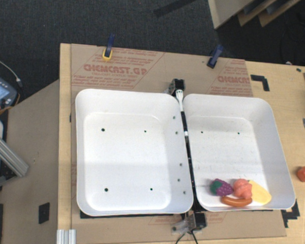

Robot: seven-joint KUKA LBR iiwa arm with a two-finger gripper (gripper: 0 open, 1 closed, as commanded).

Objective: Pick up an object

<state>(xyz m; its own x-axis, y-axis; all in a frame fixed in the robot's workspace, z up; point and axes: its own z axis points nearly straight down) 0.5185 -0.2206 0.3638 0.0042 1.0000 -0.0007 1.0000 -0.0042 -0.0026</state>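
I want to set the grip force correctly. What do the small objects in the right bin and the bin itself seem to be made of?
The purple grapes, red piece, yellow piece and orange sausage look like moulded plastic toy food: saturated colours, smooth, slightly glossy. The right bin seems thin formed white plastic, matte, with rounded corners. The image is too coarse to be certain.

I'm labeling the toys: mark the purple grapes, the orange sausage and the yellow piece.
Purple grapes (221, 187), camera view, cluster's middle.
Orange sausage (236, 201), camera view, mid-length.
Yellow piece (261, 194), camera view, its center.

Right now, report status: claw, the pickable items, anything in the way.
Items bunched in right bin, near corner: purple piece, red piece, yellow piece, orange sausage shape. All touching, crowded against the bin wall.
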